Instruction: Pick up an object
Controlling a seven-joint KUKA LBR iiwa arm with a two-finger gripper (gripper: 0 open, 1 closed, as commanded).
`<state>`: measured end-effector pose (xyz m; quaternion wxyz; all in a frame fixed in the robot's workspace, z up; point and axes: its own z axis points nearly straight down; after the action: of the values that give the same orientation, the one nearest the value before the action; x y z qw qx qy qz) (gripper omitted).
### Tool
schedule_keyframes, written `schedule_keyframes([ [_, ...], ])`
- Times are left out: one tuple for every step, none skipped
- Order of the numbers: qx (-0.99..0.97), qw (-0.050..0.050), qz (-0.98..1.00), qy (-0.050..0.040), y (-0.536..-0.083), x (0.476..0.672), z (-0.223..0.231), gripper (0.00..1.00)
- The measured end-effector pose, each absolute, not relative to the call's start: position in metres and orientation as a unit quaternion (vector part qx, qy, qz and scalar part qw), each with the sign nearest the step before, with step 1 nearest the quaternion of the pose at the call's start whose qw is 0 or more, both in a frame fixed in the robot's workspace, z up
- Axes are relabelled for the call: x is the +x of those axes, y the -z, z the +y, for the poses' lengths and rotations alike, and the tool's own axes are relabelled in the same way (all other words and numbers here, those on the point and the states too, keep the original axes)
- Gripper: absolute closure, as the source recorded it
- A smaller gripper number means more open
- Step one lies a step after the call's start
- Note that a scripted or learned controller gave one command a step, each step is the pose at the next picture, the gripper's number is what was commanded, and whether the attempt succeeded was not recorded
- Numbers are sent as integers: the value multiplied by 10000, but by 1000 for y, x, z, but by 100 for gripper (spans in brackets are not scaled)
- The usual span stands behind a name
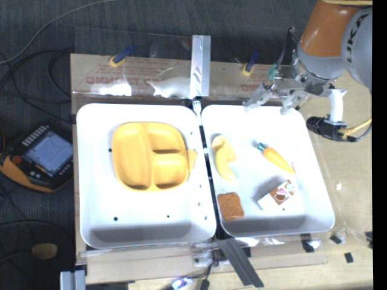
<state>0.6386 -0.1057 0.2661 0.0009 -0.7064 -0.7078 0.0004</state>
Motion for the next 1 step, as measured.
schedule_keyframes([
  [-7447, 6, -6674, -16, -184, 599, -118, 0],
])
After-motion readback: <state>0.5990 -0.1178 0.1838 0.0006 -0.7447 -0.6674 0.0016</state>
